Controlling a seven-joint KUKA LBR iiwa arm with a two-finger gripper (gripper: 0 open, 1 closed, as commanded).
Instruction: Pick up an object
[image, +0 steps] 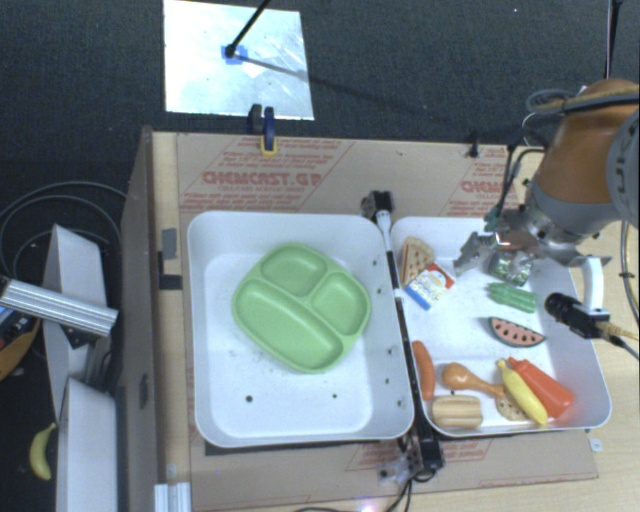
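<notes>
1. Left bin (215, 300): green divided plate (301, 306).
2. Right bin (590, 395): toy foods, including watermelon slice (517, 331), carrot (424, 368), green pickle (512, 296).
3. Claw (510, 264) low over right bin's far end, just above pickle; finger state unclear.

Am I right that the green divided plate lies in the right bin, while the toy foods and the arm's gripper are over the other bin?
Not quite. The camera view shows the green divided plate in the left bin, alone there. The toy foods, such as the watermelon slice and the carrot, lie in the right bin, and the gripper is over that right bin.
</notes>
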